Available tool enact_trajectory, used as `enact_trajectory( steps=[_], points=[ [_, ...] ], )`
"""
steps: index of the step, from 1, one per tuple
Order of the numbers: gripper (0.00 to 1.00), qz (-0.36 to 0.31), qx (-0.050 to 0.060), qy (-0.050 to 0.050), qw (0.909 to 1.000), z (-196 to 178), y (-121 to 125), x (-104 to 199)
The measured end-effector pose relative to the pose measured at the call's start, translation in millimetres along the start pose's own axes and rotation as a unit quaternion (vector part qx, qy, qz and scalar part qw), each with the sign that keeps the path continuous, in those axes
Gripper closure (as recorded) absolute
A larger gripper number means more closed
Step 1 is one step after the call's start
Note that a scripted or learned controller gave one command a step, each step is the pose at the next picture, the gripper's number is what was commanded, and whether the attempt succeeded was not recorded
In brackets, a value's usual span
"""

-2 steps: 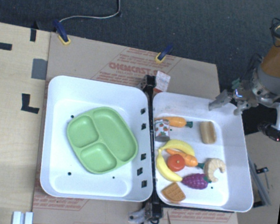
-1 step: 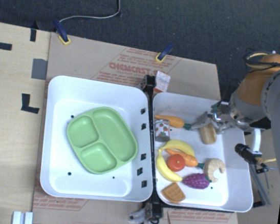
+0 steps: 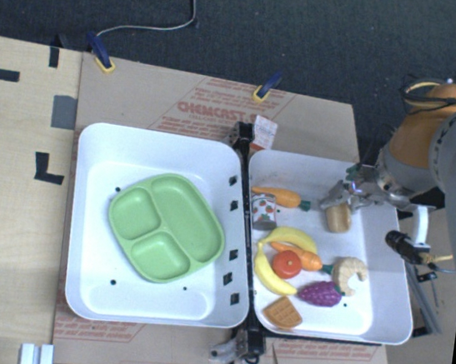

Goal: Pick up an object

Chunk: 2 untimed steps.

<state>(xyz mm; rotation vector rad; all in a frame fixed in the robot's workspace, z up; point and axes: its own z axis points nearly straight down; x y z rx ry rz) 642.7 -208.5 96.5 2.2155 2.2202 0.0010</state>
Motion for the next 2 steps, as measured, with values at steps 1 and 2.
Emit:
enact_trajectory(
  steps=[1, 2],
  points=[
    [1.00, 0.001, 0.002, -0.001, 1.0000, 11, 26, 55],
    [1.00, 0.000, 0.001, 0.002, 1.0000, -89, 27, 145]
  ],
)
